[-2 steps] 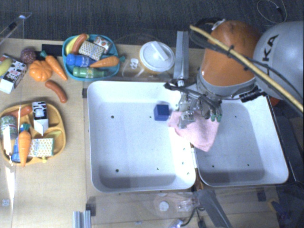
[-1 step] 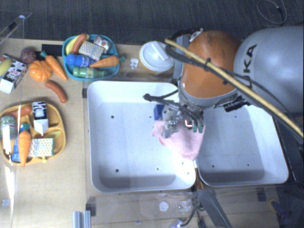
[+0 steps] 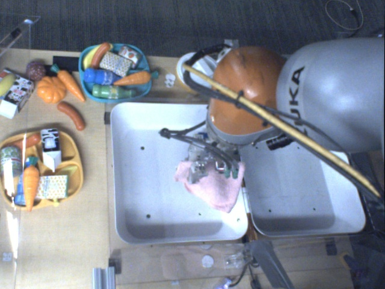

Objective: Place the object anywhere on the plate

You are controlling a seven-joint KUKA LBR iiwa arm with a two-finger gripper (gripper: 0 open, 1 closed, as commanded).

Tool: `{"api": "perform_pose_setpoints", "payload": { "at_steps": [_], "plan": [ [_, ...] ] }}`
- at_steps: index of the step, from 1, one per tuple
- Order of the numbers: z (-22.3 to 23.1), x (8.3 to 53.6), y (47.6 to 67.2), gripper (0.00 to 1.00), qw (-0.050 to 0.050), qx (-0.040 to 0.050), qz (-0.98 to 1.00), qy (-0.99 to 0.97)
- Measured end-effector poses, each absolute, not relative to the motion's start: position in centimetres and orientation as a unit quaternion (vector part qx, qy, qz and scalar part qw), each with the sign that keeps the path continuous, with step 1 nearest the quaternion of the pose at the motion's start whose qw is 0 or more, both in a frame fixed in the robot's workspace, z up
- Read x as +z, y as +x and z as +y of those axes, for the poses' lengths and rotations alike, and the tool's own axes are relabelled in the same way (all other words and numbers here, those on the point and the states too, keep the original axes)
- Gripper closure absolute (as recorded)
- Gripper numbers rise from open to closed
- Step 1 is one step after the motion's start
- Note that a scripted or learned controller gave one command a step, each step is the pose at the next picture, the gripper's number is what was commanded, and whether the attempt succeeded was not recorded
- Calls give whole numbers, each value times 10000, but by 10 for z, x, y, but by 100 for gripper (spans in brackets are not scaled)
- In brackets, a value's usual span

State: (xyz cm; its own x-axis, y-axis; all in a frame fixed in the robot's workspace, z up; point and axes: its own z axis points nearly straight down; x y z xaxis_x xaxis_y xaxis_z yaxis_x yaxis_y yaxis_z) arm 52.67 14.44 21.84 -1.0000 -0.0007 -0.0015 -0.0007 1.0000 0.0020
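A pink plate (image 3: 218, 190) lies in the left white bin (image 3: 144, 185), close to its right wall. My gripper (image 3: 207, 164) hangs right over the plate's upper left part and hides some of it. The grey arm with its orange band (image 3: 243, 92) reaches in from the right and covers the bin's upper right corner. Small dark and greenish bits show at the gripper's tip, but I cannot make out an object there.
The right white bin (image 3: 307, 203) sits beside the left one, partly under the arm. On the bench at left stand a blue bowl (image 3: 114, 71) of toy food and a yellow dish (image 3: 42, 170) with more. A toy pumpkin (image 3: 49, 89), carrot and sausage (image 3: 72, 115) lie between them.
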Motion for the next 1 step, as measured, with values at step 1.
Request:
{"api": "perform_pose_setpoints", "payload": {
  "at_steps": [1],
  "plan": [
    [144, 219, 527, 0, 10, 11, 10000, -1]
  ]
}}
